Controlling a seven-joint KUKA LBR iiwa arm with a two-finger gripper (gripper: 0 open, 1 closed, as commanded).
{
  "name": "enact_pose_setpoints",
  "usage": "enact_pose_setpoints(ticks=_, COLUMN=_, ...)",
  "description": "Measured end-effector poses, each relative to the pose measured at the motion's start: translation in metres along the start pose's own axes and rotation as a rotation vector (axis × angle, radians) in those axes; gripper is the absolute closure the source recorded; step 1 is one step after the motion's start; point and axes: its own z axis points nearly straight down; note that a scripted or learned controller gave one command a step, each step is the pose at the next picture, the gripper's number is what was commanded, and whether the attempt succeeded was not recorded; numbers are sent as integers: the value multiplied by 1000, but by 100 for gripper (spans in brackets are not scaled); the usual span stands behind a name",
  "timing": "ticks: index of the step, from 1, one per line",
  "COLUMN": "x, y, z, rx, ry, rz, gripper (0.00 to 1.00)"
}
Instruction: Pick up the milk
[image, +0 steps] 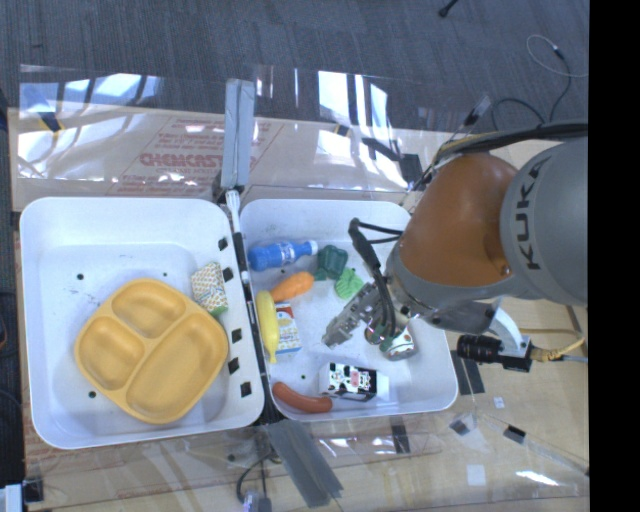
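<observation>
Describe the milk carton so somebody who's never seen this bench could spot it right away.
Look in the right bin, along its near edge. The milk lies on its side there, just below the claw and right of the sausage. It is the one item with black cow patches on white.

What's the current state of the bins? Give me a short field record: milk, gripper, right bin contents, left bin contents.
milk: cow-patterned carton lying flat near the front edge of the right bin, not held
gripper: over the right bin, above and behind the milk, nothing visibly between its fingers
right bin contents: blue bottle, carrot, banana, small juice box, green items, sausage
left bin contents: yellow divided plate, patterned packet
</observation>
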Motion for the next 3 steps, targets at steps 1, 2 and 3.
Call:
enact_pose_setpoints(ticks=1, x=39, y=42, z=5, rx=1, ry=-2, rz=-429, gripper=100)
enact_pose_setpoints(ticks=2, x=63, y=70, z=1, rx=0, ry=-7, rz=-787, gripper=100)
enact_pose_setpoints(ticks=3, x=63, y=70, z=-6, rx=2, ry=0, rz=-790, gripper=100)
